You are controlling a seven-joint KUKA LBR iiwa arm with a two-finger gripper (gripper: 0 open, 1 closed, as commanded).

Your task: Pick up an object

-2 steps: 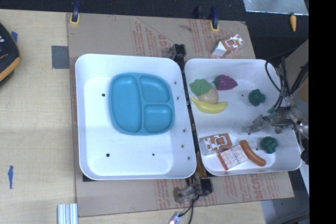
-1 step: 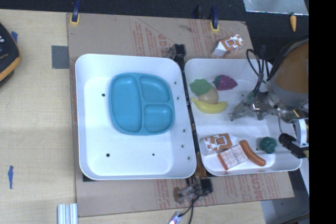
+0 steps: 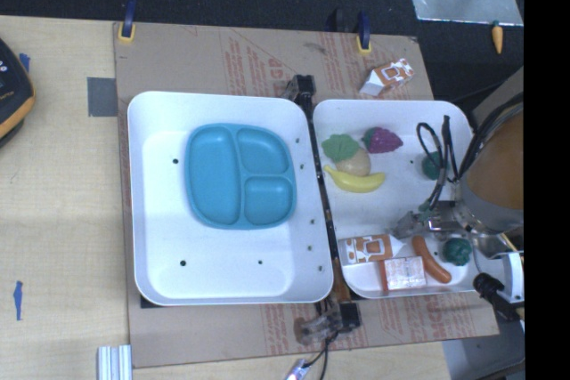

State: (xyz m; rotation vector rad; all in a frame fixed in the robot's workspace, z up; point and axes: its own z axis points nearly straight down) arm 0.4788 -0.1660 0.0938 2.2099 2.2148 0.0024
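Low in the right bin, the gripper hovers, grip state unreadable, over the sausage; reaching stage; next, descend and close.

The arm is cut off at the right; its wrist hides the right bin's far corner and the gripper's fingers.

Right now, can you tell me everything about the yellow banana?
The banana is a small yellow toy, smooth and shiny like plastic, curved like a smile with both pointed ends tilting up. It lies flat in the right bin, near that bin's left wall. A pale round toy sits right above it, touching it, with a green leafy piece behind that. The gripper is not on it.
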